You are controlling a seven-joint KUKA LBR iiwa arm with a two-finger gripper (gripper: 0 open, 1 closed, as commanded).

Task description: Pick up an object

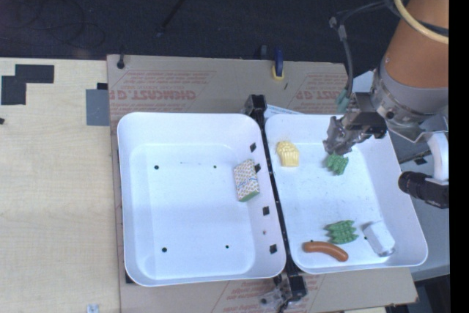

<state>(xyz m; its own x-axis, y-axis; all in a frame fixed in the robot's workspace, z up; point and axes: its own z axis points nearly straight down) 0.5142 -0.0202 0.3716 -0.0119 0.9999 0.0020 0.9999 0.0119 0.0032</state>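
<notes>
My gripper [338, 149] hangs over the upper part of the right bin [407, 231], reaching in from the right. A small green broccoli-like piece [337, 164] lies right at its tip, touching or nearly touching it. I cannot see whether the piece is gripped or just resting on the bin floor. A yellow corn piece [287, 153] sits to the left of the gripper, near the divider between the bins.
Along the right bin's front lie a green leafy piece [341, 232], an orange sausage [325, 251] and a pale cylinder [378, 237]. The left bin [183, 231] holds a patterned block [246, 180] against its right wall. A black clamp rail [265, 179] runs between the bins.
</notes>
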